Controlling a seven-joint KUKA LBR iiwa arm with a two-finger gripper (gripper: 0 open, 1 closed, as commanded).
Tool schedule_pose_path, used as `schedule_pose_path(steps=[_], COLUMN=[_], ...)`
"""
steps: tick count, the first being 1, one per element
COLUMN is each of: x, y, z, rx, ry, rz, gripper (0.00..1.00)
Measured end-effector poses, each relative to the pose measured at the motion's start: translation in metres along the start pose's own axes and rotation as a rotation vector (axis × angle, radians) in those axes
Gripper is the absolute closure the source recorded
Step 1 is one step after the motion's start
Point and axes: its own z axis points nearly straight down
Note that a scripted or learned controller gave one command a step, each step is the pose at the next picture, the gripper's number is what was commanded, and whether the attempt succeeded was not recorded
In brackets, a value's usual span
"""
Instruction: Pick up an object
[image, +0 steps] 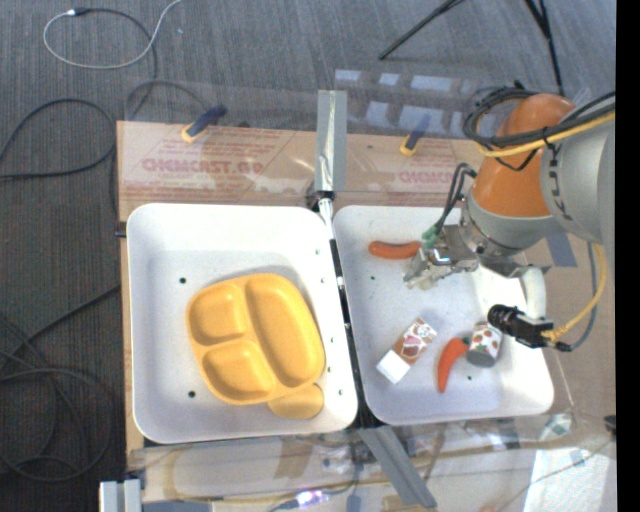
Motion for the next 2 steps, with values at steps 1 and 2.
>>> schedule_pose_path(steps=[1,2], x=[0.0,-0.013], y=[0.0,-0.051], z=[0.0,0.096], rx=[0.001,-0.01], ry=[0.0,-0.001], rz=[0.0,-0.075], gripper=[0.0,0.0])
